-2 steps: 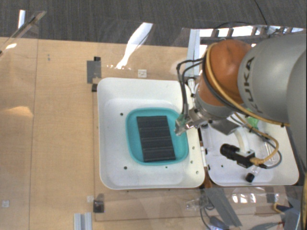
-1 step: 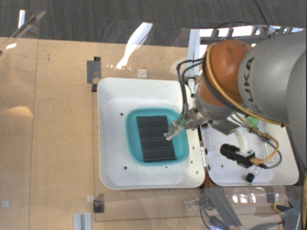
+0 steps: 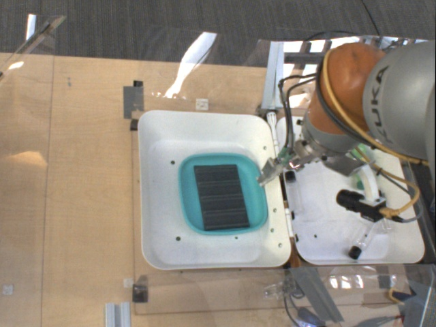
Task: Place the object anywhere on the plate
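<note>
Looking down through the camera view, we find the dark ribbed slab (image 3: 220, 196) lying flat on the teal plate (image 3: 188, 182), roughly centred and square to its edges, inside the left bin (image 3: 158, 203). We judge the placing done, since the slab rests wholly within the plate's rim and apart from the tool. The tool (image 3: 268, 174) hangs over the plate's right rim, near the slab, with the arm (image 3: 402, 80) leaning in above the right bin (image 3: 327, 240). Whether the tool is released or clenched we cannot tell at this slant. Lifting straight clear looks to us the sensible next move.
</note>
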Available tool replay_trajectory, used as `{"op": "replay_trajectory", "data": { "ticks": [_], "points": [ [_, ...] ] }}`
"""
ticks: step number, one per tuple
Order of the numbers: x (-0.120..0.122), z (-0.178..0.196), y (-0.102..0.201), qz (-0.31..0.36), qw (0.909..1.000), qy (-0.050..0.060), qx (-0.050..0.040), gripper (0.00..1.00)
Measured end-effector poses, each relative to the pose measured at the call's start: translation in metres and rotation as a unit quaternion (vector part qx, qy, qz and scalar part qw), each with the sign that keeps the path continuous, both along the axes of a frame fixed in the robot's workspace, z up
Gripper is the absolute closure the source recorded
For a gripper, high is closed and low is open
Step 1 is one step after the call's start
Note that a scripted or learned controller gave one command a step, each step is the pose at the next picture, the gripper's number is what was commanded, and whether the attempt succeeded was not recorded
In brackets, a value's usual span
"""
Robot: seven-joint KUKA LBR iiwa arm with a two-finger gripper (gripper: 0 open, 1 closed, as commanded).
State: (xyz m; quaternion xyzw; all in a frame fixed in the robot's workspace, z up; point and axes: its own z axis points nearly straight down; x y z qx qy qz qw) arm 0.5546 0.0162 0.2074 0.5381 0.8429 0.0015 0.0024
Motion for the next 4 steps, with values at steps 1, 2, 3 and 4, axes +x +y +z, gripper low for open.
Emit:
{"op": "replay_trajectory", "data": {
  "ticks": [1, 2, 3, 4],
  "points": [
    [0.002, 0.011, 0.002, 0.003, 1.0, -0.003, 0.0004, 1.0],
    [0.024, -0.059, 0.111, 0.08, 0.9968, 0.001, 0.0002, 1.0],
    [0.024, -0.058, 0.111, 0.08, 0.9968, 0.001, 0.0003, 0.0],
    [0.062, -0.013, 0.061, 0.087, 0.9962, -0.001, -0.0001, 0.0]
  ]
}}
